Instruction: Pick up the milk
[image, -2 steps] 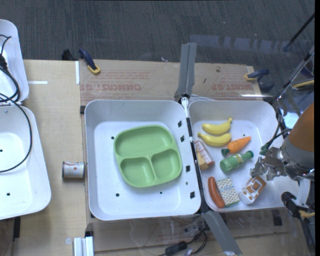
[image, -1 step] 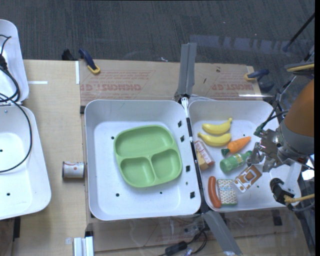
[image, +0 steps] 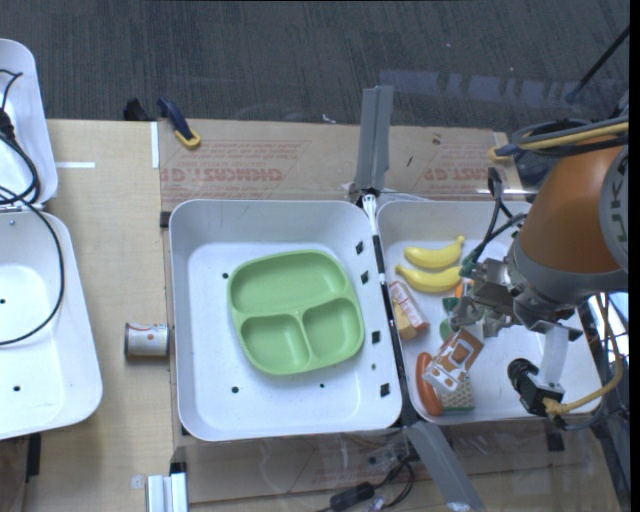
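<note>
Orange-banded arm (image: 575, 215) reaching over right bin (image: 600, 395), gripper (image: 472, 322) low above milk carton (image: 452, 368) lying tilted near bin's front, finger spread cannot be told, bananas (image: 433, 265) behind, green divided plate (image: 296, 310) in left bin (image: 190, 330).

The milk (image: 452, 372) was a small carton in the right bin, near the bin's front edge. Its body was mostly white with orange-brown printing, and its lower end showed some green. It lay tilted, with its long side running from lower left to upper right. Its lower part rested against a red-orange object at its left. The upper end of the carton was just under the robot's wrist, partly hidden.
</note>
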